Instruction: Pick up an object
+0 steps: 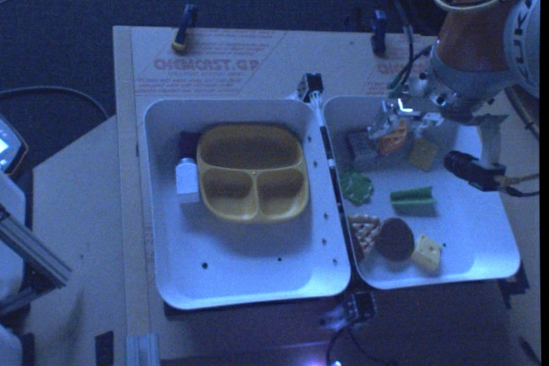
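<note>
Dim, blue-lit room; pale surface (129, 184) bearing two shallow white bins side by side. In the left bin (171, 270), a yellow divided tray (252, 171) with a small white bottle (187, 181) touching its left edge. In the right bin (489, 236), scattered: a green leafy piece (356, 185) near the dividing wall, a green block (413, 199), a waffle-patterned piece (364, 231) beside a dark round cookie (395, 239), a yellow cheese wedge (427, 254), a pale yellow square (423, 154) and a grey block (361, 148). Reached in from the right, grey arm with orange band (485, 13); claw (390, 131) low over the right bin's far end, at an orange object (394, 137). Impossible to tell how far the claw stood open, or whether the orange object sat gripped.
</note>
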